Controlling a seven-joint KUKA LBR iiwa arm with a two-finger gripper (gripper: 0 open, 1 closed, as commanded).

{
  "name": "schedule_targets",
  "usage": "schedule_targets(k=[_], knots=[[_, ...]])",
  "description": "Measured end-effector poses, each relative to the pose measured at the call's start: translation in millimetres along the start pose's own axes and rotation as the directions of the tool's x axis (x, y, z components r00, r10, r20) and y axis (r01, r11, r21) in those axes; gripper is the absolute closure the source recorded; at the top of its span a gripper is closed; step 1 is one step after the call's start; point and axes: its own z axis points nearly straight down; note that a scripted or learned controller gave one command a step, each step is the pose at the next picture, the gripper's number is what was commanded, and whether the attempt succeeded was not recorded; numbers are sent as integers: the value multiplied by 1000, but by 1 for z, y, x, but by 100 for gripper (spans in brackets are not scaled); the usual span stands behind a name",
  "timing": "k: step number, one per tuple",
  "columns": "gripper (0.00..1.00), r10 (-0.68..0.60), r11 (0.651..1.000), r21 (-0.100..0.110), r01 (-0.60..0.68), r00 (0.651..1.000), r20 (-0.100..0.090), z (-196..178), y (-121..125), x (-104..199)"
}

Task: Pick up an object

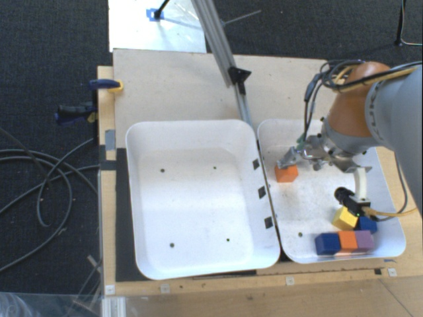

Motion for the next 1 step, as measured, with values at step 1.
schedule_targets(k=[1], knots=[[0,0,1000,5,0,1000,5,2,6,5]])
